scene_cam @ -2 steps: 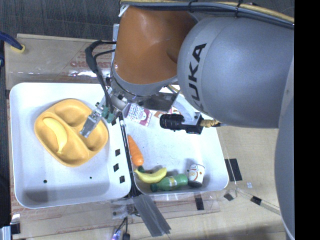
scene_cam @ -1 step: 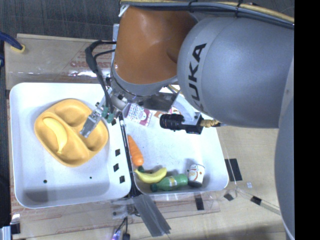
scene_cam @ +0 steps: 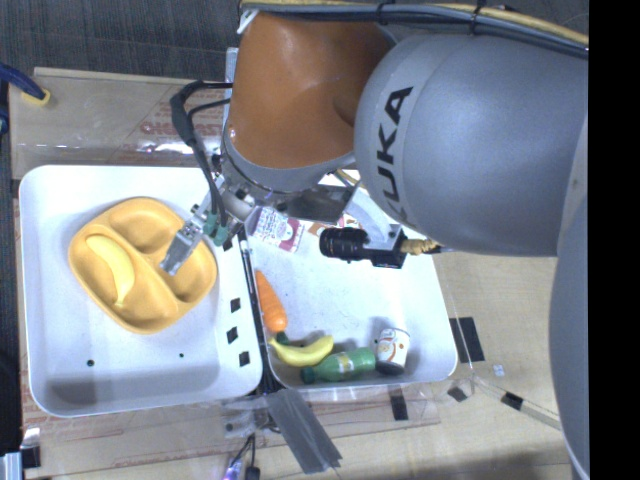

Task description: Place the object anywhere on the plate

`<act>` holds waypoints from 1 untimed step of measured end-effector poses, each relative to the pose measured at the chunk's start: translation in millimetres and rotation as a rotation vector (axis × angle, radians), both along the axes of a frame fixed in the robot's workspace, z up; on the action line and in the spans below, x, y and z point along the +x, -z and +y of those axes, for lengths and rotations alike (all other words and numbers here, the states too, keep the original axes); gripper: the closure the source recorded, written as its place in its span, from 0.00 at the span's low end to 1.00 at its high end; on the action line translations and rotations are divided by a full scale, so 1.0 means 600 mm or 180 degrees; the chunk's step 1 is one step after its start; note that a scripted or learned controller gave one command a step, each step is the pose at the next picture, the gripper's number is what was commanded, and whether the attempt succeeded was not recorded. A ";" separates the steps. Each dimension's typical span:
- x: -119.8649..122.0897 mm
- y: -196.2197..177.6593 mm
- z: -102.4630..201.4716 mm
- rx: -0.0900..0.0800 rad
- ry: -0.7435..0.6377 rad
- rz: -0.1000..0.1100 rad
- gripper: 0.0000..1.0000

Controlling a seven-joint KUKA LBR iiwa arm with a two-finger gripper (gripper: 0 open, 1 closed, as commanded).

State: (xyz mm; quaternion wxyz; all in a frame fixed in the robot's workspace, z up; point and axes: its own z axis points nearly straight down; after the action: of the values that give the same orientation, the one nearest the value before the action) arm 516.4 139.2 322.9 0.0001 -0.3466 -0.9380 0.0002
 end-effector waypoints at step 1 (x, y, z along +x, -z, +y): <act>0.000 0.000 0.000 0.0000 0.0000 0.0000 0.00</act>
State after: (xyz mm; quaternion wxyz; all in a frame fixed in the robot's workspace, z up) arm 516.4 139.2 322.9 0.0001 -0.3466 -0.9380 0.0002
